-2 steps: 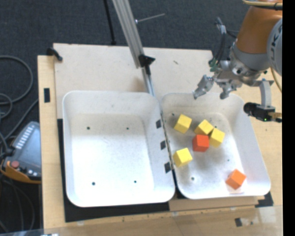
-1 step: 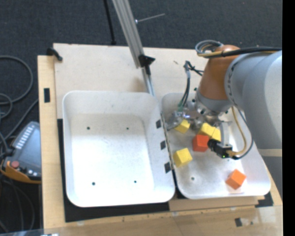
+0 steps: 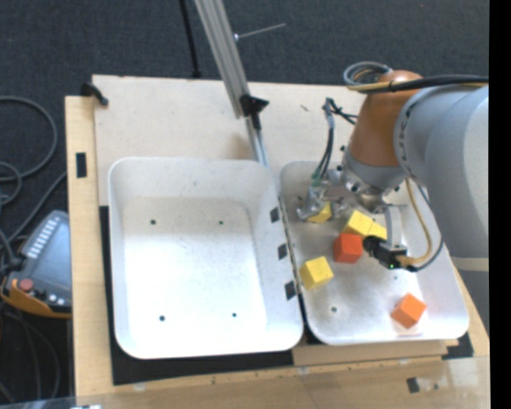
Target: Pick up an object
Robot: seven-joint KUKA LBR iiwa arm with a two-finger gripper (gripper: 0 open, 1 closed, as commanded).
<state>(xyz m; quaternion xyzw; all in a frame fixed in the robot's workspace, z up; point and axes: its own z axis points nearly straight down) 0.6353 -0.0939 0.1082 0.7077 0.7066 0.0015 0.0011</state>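
The end effector (image 3: 317, 204) is reaching into the right bin (image 3: 434, 326) over a yellow block (image 3: 320, 214); its grip state is impossible to tell.

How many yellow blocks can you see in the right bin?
3. One lies near the bin's left wall, one sits just under the wrist beside the red block, and one is partly covered at the gripper. The arm may hide more.
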